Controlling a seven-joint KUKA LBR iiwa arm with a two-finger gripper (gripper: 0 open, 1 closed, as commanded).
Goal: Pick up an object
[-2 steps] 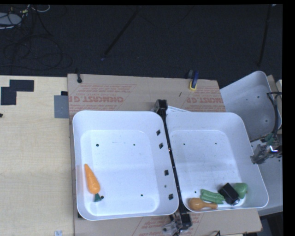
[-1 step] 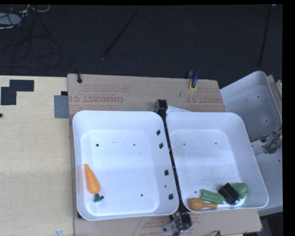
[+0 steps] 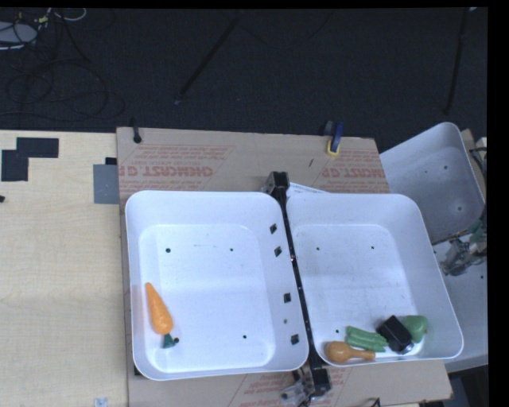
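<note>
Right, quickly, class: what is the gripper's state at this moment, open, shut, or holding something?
Gripper: cannot be told from this picture.

Dark carpet floor (image 3: 238,63), loose cables (image 3: 48,24), pale wooden benchtop (image 3: 56,262)

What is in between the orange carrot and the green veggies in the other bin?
The camera view shows bare white floor and the black divider between the carrot and the green vegetables.

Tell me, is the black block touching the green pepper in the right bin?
Touching: the camera view shows the black block overlapping the green pepper with no gap in the right bin.
</note>
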